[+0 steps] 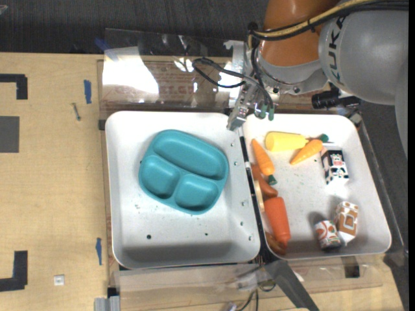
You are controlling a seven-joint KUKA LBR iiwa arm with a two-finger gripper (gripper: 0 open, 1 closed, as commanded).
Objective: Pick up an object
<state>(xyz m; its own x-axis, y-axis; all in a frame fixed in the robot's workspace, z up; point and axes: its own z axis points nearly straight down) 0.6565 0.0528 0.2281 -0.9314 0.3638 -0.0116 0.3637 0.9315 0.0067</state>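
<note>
My gripper (248, 112) hangs over the far rim where the two white bins meet, with nothing seen in it. Just in front of it, in the right bin (305, 193), lie a yellow cylinder-shaped toy (283, 140), a small orange carrot (307, 151) and a thin orange carrot (262, 161). Nearer the front along the same bin's left wall rests a bigger red-orange carrot (277, 217). A black-and-white carton (335, 166) and two brown-and-white packets (349, 219) (326, 233) sit on its right side. The left bin (123, 206) holds a teal divided plate (185, 170).
The arm's grey and orange body (324, 31) hangs above the bench's back right. A clear plastic sheet (162, 76) lies behind the left bin. The wooden bench top (52, 173) stretches to the left.
</note>
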